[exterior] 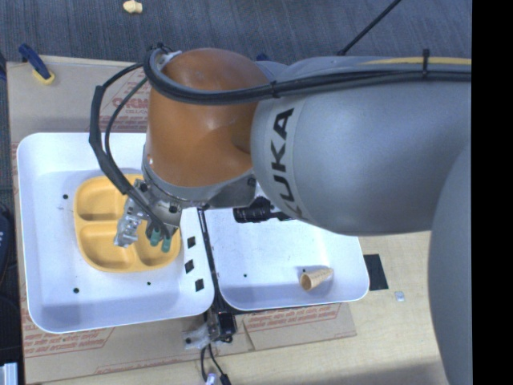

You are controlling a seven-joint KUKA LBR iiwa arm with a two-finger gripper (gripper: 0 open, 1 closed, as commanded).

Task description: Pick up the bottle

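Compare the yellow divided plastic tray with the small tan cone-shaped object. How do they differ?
The yellow divided plastic tray lies in the left white bin; the small tan cone-shaped object lies in the right white bin. The tray is much larger, flat and rounded with compartments; the cone is tapered and lies on its side. The gripper hangs over the tray, while the cone lies apart from it. Both rest on white bin floors.

A tray lies in the left bin — a cone in the right bin.

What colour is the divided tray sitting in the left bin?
Yellow-orange; the divided tray shows best in the camera view, partly covered by the gripper.
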